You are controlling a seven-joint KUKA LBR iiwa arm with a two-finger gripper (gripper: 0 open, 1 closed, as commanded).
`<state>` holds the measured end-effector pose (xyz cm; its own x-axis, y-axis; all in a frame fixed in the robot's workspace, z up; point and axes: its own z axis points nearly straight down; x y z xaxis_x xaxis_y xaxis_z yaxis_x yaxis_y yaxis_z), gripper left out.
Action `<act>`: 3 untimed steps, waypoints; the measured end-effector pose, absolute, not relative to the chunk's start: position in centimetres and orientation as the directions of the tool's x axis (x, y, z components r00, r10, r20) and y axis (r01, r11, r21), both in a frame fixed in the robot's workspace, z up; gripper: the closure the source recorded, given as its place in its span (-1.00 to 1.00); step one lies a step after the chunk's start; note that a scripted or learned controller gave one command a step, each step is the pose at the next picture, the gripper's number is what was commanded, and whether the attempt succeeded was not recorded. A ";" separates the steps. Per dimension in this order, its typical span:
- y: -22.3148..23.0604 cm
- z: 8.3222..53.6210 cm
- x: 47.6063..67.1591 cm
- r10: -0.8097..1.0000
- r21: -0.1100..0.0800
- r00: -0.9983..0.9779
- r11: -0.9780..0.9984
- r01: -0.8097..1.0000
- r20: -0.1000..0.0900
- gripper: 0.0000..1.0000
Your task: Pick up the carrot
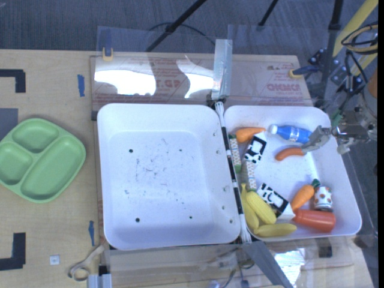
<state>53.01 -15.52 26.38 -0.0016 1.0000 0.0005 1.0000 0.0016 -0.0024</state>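
Pale wooden surface (48, 71) under a slanted view, dark floor beyond, with a green divided plate (41, 159) at far left. Two white bins side by side: left bin (114, 125) bare inside, right bin (351, 212) crowded. In the right bin: carrot (302, 195) with green top, lying tilted near the lower right, just beside a small spotted piece (323, 197) and above a red pepper (314, 219). Bananas (259, 212) along the lower left wall, touching a black-and-white card (273, 198). Second card (255, 149) higher up, below an orange piece (249, 134). Blue bottle (290, 132) near the top, an orange sausage shape (290, 153) just under it. Tool (319, 138) reaching in from the right over the bin's upper right part, tip close to the bottle and sausage shape, well apart from the carrot; grip state: cannot tell.
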 end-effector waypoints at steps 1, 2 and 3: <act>-16.7 15.8 49.9 1.000 -0.004 0.011 -0.011 1.000 0.002 -1.00; -19.9 8.6 52.0 0.990 0.006 -0.144 0.144 0.990 0.000 -1.00; -20.0 9.4 52.0 0.990 0.008 -0.141 0.141 0.990 0.000 1.00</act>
